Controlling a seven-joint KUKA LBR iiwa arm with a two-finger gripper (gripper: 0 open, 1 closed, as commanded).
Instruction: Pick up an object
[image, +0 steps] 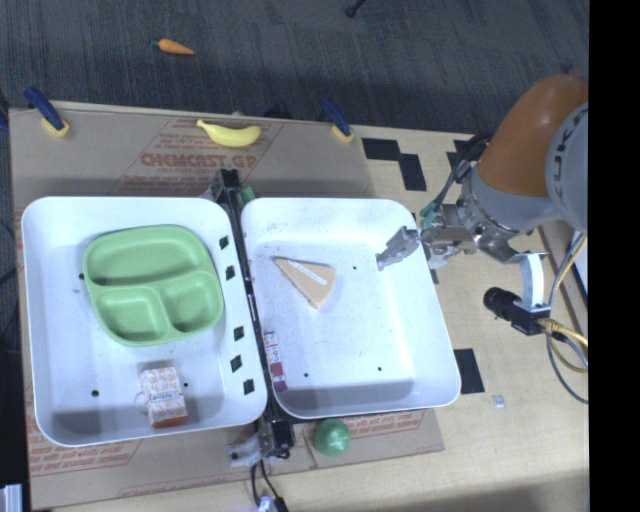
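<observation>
the likeliest thing to pick is the wedge (308, 279), a tan, cheese-like slice lying flat in the upper middle of the right bin (400, 345), alone on the white floor and well clear of the walls. lying apart like that, it leaves room on both sides for fingers to come down around it.

the gripper (397, 248) sits over the bin's upper right corner, to the right of the wedge and apart from it, with nothing between its tips. whether the claw is released or clenched i cannot tell; from this slant it reads as one grey lump. the arm (525, 150) comes in from the right, its orange band above the wrist, so the tool is probably placed there as a way in over the rim rather than at a grasp.

in the left bin (40, 330) a green divided tray (152, 283) takes up the upper part, and a small wrapped packet (163, 395) lies below it near the front wall. outside the bins, a banana (229, 132) rests on the cardboard behind them, a green ball (332, 436) sits by the front edge, and blue clamps (47, 112) pin the cardboard down.
</observation>
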